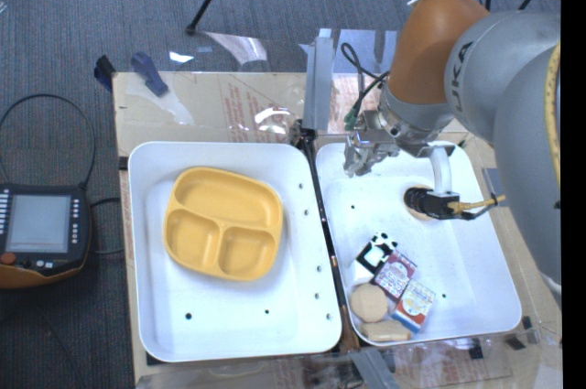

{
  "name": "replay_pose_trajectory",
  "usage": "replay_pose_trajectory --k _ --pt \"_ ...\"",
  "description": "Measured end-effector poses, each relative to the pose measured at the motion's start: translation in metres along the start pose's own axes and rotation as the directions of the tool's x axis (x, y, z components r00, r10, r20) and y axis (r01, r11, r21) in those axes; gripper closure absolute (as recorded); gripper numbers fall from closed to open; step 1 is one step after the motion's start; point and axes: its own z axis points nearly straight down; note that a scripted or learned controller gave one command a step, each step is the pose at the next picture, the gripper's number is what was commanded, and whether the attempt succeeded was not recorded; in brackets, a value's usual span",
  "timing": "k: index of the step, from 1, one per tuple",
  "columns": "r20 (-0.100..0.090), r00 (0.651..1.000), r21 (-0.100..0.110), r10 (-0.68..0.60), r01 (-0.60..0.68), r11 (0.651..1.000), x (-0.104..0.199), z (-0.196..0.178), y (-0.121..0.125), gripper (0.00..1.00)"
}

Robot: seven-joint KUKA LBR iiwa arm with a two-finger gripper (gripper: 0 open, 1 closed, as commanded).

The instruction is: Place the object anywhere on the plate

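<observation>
Hovering low over the far left corner of the right bin (pixel 462 273), the gripper (pixel 362 156) points down at bare white floor; whether it is spread or closed cannot be made out. Well apart from it, in the near left corner, cluster a black-and-white checkered block (pixel 377 251), a red-and-white packet (pixel 396 275), a blue-and-red packet (pixel 417 304) and a tan round biscuit (pixel 370 302). The yellow divided plate (pixel 222 222) lies in the left bin (pixel 156 314), beyond the adjoining rims. The packet print is too small to read.
</observation>
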Motion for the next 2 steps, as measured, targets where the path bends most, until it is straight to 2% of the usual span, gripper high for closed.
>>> replay_pose_trajectory --k 1,2 --pt "-0.002 1.0 -0.004 0.007 -0.007 1.0 0.048 -0.033 -0.057 1.0" --pt "0.0 1.0 0.004 0.01 -0.01 1.0 0.044 -0.006 -0.066 1.0"
